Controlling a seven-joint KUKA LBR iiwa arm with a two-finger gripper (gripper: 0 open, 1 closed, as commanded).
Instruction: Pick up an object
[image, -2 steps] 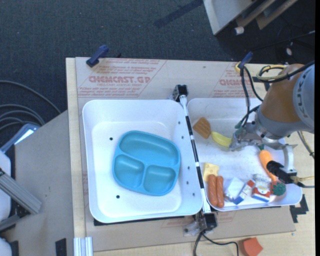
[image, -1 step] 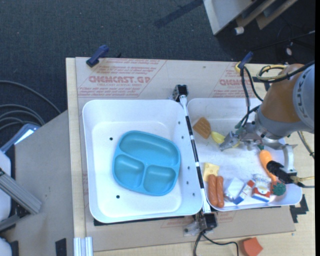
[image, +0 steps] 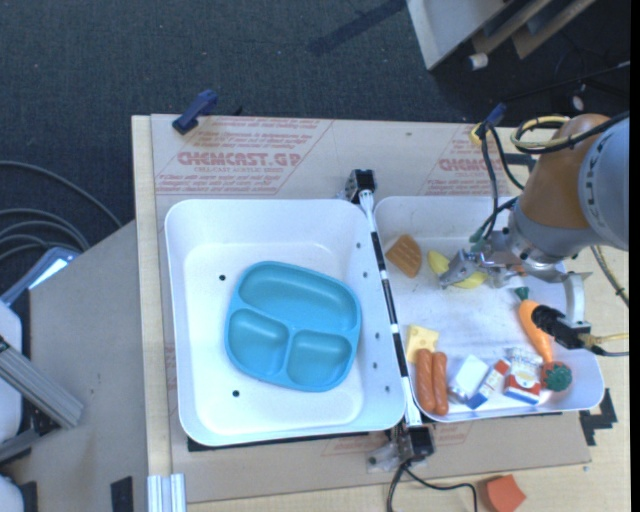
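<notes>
My gripper is low in the right bin, near its back, at the end of the grey arm coming in from the right. It sits right over a yellow banana, which pokes out on its left side. A brown bread piece lies just left of that. Further toward the front are an orange carrot, a yellow cheese wedge, two sausages, small cartons and a green item.
The left bin holds a blue divided plate. A black-edged divider runs between the bins. Cables trail along the right bin's right side. An orange block lies on the bench in front.
</notes>
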